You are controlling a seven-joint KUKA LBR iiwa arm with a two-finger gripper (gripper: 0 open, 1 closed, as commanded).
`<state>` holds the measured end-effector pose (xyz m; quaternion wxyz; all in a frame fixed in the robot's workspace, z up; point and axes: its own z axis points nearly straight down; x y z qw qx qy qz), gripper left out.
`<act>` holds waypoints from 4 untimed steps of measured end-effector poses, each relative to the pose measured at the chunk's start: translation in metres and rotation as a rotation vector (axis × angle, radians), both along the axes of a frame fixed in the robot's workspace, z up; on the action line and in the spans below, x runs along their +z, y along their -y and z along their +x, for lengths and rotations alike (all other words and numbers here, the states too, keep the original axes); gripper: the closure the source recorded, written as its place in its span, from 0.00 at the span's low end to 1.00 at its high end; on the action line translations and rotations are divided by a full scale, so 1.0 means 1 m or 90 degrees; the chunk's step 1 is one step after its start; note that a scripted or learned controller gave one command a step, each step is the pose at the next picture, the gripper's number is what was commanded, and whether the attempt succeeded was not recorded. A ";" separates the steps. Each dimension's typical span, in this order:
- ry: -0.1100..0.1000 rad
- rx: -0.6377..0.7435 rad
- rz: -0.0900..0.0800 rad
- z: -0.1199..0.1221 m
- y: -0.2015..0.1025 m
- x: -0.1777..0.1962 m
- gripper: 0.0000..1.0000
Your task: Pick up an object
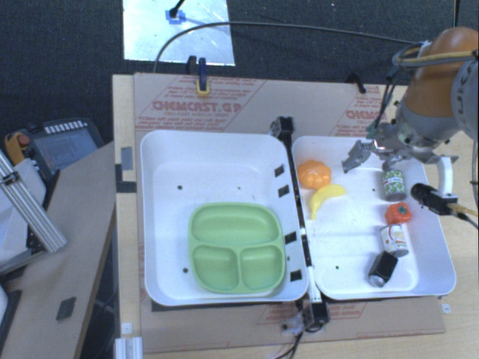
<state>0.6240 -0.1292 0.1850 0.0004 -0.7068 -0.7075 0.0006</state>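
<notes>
over the right bin (441, 279), the gripper (374, 152) hangs with fingers spread wide, empty, beside the green can (393, 185), so a grasp looks pending.

Watching from fixed overhead camera. Arm (438, 88) in from right, gripper (374, 149) hanging over back of right bin (441, 275). Can't make out finger spacing from here. Right bin contents: orange (313, 173) near divider, banana (326, 196) just in front of it, green-labelled can (393, 184) close under gripper, tomato (399, 214), small white can (394, 239), black can (383, 268) lying tilted. Left bin (161, 200) carries green divided tray (236, 247). I see nothing between fingers.
</notes>
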 end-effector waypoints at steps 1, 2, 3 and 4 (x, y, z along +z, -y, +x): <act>0.000 0.000 0.000 0.002 0.008 -0.047 0.00; 0.004 0.000 0.000 0.004 0.009 -0.074 0.00; 0.005 0.000 0.000 0.004 0.009 -0.064 1.00; 0.005 0.002 0.000 0.006 0.005 -0.020 1.00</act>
